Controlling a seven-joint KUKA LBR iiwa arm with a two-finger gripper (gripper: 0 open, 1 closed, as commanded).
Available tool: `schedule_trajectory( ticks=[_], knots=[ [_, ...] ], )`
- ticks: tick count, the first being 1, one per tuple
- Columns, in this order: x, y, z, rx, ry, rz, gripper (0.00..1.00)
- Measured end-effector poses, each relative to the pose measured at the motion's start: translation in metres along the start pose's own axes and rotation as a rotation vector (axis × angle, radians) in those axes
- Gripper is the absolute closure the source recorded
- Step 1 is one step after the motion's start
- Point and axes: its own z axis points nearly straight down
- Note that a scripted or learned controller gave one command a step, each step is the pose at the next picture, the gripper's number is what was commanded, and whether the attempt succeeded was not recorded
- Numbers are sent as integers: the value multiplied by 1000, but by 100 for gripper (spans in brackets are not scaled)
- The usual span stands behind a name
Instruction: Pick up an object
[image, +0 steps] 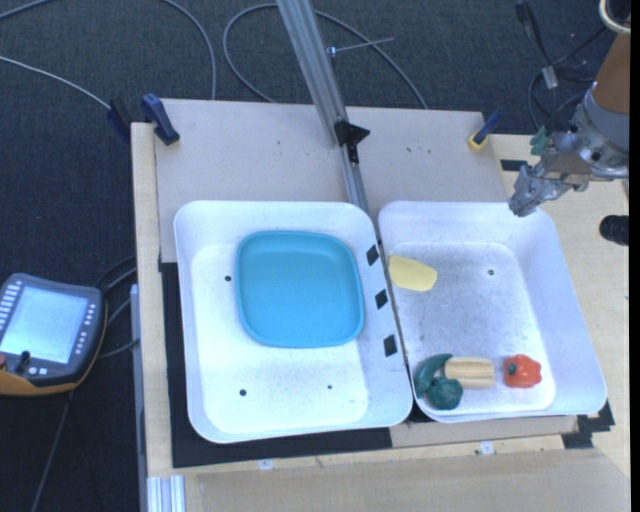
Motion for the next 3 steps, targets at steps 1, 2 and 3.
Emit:
schedule_trajectory(
  ticks=[1, 2, 3],
  knots=[
    [57, 6, 1, 5, 2, -4, 100],
    [113, 11, 4, 5, 2, -4, 100],
    [164, 9, 4, 5, 2, -4, 100]
  ],
)
